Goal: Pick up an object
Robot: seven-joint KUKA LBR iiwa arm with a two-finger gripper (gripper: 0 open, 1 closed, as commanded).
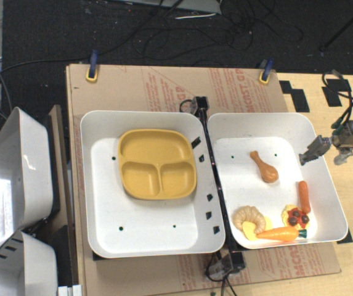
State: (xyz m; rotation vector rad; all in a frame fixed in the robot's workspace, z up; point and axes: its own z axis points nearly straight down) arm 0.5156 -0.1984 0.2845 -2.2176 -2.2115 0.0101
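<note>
The toy food lies in the right bin [324, 184]: a drumstick [264, 167] near the middle, a sausage [304, 196] by the right wall, and a croissant [250, 216], a carrot [278, 233] and a small pizza slice [297, 217] along the front. The gripper [331, 149] hangs over the bin's right rim, its two fingers spread apart, with nothing between them. In the left bin [96, 184] rests a yellow divided plate [158, 164].
</note>
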